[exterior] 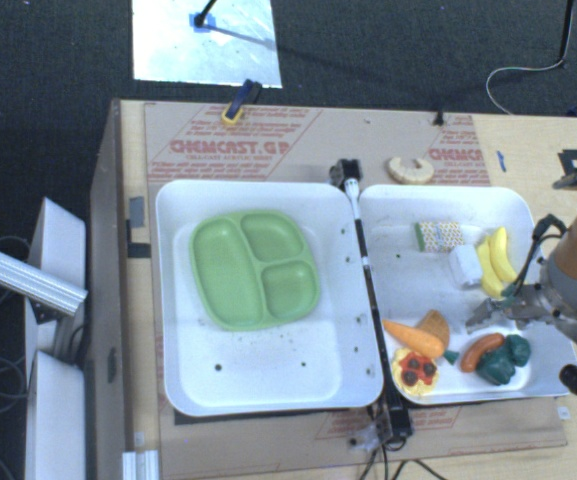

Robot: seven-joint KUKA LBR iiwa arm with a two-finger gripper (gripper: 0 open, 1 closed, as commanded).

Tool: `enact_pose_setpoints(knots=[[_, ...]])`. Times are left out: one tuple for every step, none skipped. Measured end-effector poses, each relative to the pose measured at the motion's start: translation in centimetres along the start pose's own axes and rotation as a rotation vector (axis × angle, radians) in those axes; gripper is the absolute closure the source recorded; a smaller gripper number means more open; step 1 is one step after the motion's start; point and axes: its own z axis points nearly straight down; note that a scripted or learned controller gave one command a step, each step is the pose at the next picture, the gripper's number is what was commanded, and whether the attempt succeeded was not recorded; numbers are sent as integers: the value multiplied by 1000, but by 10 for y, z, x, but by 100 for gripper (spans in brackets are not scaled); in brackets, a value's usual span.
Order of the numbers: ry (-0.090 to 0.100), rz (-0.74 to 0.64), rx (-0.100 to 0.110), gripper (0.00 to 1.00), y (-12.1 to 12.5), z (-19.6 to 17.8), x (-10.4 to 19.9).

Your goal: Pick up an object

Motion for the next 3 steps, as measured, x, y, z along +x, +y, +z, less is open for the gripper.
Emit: enact_pose_setpoints(knots=[[0, -2, 1, 0, 81, 11, 14], [17, -9, 71, 0, 159, 16, -2], [16, -13, 68, 100, 160, 5, -1]])
